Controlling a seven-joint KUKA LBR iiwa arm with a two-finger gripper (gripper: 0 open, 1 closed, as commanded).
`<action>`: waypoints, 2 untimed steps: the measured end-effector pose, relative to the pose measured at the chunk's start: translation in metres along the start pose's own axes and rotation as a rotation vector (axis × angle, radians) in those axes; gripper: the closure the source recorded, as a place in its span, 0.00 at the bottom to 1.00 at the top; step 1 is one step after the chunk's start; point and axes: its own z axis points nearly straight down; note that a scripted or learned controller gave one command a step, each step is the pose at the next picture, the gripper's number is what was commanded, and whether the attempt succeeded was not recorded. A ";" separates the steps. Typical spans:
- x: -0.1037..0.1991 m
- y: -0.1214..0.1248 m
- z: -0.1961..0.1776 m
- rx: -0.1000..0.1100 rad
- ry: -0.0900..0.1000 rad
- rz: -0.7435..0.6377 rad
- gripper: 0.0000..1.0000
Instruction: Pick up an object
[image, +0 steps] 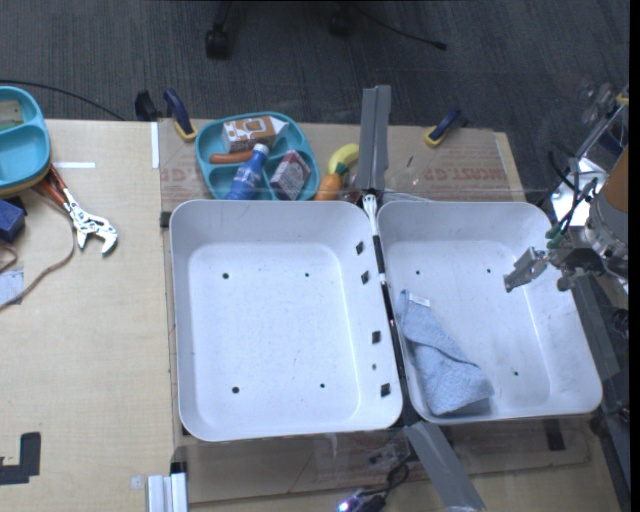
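Camera view: grey cloth (440, 360), soft, light, bunched in right bin (500, 225)'s near-left corner; pinch a raised fold. Gripper (540, 268) jaws apart, holding nothing.

- Even, diffuse overhead light falls across the bench (90, 350), which renders pale and bright, while the carpeted floor (300, 60) beyond it stays dim.
- The two white bins read near-white but not blown out: the left bin (275, 320) keeps faint speckle on its floor, and the right bin (520, 330) shows soft grey shading along its walls.
- Shadows are short and soft-edged; a mild one lies beside the grey cloth (440, 362).
- Overall sharpness is moderate, with small items in the blue tray (255, 150) slightly smeared.
- The gripper (545, 268) looks soft, with bright glare behind the arm at the right.
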 end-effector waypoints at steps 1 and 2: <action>-0.020 0.036 0.007 -0.003 -0.002 -0.129 0.00; 0.054 0.003 0.116 -0.002 0.000 -0.043 0.00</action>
